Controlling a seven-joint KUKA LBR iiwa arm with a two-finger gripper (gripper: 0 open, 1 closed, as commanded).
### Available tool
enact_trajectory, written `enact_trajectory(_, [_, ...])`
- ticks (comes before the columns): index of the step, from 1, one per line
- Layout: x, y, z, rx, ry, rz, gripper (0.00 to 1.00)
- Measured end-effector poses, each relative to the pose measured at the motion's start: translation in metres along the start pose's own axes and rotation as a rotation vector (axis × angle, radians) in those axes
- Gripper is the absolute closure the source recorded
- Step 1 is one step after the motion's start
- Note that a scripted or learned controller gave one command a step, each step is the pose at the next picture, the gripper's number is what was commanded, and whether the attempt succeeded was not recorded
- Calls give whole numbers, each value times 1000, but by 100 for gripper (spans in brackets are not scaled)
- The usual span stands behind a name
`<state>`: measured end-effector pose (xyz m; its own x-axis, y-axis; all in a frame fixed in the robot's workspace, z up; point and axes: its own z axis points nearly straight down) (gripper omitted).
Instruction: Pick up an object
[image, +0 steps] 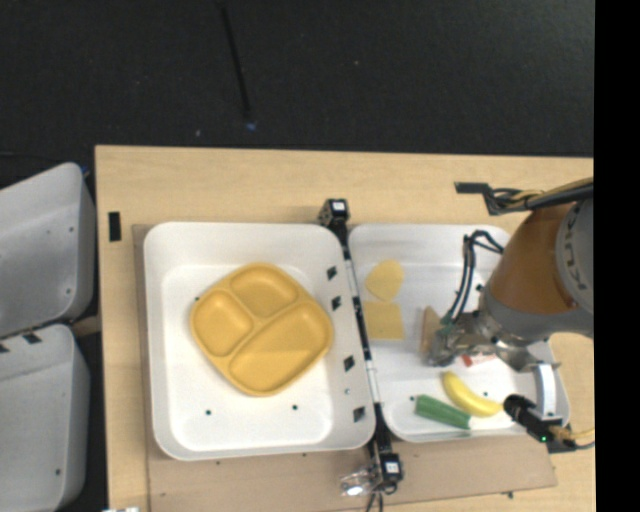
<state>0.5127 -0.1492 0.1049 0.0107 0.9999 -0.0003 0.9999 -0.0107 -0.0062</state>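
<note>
Pincer (445, 345) low in right bin (400, 425), grip state unreadable; crowding banana (468, 395) and green piece (442, 411) risks a glancing miss.

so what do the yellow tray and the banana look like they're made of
Tray: looks like moulded plastic, matte yellow, one piece with three smooth rounded compartments. Banana: probably a plastic toy, since its yellow is even and slightly glossy with no spots, though at this size real fruit can't be ruled out.
</note>
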Motion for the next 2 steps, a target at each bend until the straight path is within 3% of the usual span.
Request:
enact_trajectory(1, [5,3,-62,-14,-1,-15,100])
enact_trajectory(2, [6,6,-106,-13,-2,-14,100])
